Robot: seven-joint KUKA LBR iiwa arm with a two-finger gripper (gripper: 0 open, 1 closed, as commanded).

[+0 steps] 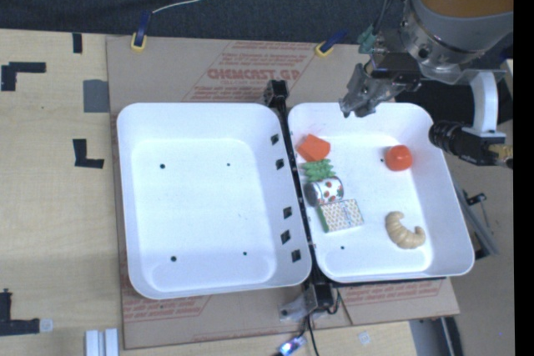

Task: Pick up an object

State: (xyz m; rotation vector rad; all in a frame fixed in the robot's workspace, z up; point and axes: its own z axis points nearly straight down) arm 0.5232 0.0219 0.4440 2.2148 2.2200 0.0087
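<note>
Jaws (355, 108): above right bin's (442, 204) far edge, grip state cannot tell | right bin: orange block (314, 147), tomato (398, 157), croissant (405, 231), can (325, 192), patterned packet (341, 215) | left bin (200, 204).

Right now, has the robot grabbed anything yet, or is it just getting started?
Nothing looks picked up yet. The gripper hangs over the far edge of the right bin. The tomato, croissant, carrot and can all lie in the bin. Descending, grasping and lifting are all left.
</note>
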